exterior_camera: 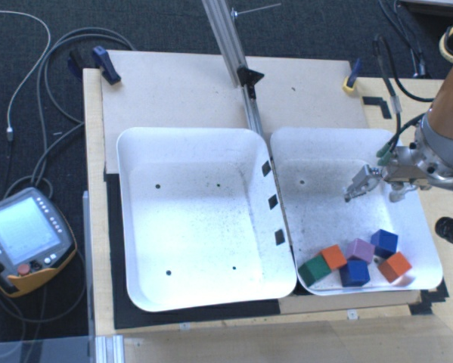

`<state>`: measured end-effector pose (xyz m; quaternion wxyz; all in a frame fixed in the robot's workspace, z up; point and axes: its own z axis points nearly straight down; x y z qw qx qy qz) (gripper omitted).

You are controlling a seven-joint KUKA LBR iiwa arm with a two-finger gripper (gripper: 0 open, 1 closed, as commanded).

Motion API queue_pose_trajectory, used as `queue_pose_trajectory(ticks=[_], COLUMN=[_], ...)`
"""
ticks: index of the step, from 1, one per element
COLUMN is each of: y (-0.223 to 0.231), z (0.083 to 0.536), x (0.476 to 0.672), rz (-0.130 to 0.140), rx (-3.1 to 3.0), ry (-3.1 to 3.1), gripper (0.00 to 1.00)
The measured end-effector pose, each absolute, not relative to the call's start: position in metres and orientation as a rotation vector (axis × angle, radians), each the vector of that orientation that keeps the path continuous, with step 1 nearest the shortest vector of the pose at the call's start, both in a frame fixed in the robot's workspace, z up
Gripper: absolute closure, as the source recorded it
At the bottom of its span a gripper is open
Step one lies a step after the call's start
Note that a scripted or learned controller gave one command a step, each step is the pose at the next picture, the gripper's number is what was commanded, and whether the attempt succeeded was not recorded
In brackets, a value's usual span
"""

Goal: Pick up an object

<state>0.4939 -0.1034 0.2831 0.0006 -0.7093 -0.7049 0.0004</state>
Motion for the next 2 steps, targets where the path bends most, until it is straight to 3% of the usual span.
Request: queue_pose_trajectory(ticks=[1, 2], y=[-0.100, -0.118], z=[0.372, 0.248], x=[0.579, 0.560], rz=[-0.013, 0.008], rx=[-2.226, -2.218], ry=[-2.235, -2.213], gripper=[0.00, 0.00])
